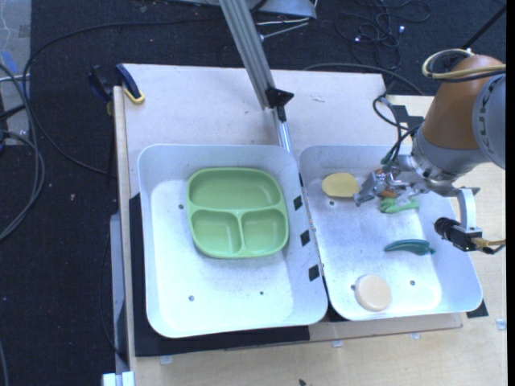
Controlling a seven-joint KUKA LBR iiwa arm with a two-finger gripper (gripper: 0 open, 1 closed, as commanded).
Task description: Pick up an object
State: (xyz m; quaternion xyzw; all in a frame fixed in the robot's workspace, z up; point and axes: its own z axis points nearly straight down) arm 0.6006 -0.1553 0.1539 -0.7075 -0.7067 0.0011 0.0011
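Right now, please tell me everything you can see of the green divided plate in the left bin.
The green divided plate is pale green and looks like matte plastic. It is a rounded rectangle with a raised rim and three compartments: one long one at the far side and two smaller ones nearer the camera. All three look empty. It lies flat and upright on the floor of the left bin, toward its far side. Nothing else touches it.

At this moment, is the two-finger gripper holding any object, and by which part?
Cannot be told. The gripper sits low over a light green object in the right white bin, touching or just above it; no hold is visible.
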